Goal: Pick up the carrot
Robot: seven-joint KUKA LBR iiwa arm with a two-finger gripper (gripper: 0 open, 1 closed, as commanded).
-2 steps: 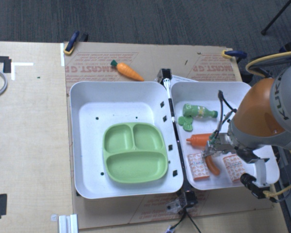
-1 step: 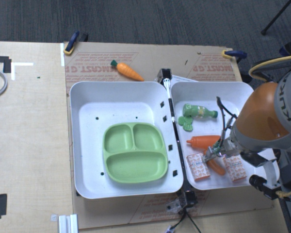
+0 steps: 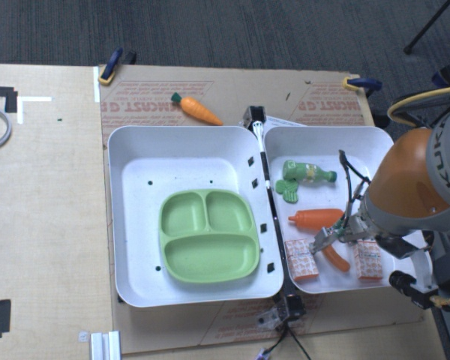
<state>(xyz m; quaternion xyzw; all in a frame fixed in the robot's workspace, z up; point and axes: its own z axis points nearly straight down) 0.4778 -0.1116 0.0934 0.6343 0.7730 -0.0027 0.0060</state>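
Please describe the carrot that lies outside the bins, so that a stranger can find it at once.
Start at the left white bin. Just beyond its far rim, on the brown cardboard, lies the carrot. Its green top and its place outside both bins distinguish it.

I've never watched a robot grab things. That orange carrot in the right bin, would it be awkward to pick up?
Probably a bit. The carrot looks smooth and rounded, tapering to one end, so it may roll or slip sideways if the gripper nudges it. It looks like a stiff plastic toy, so likely light and unlikely to bend.
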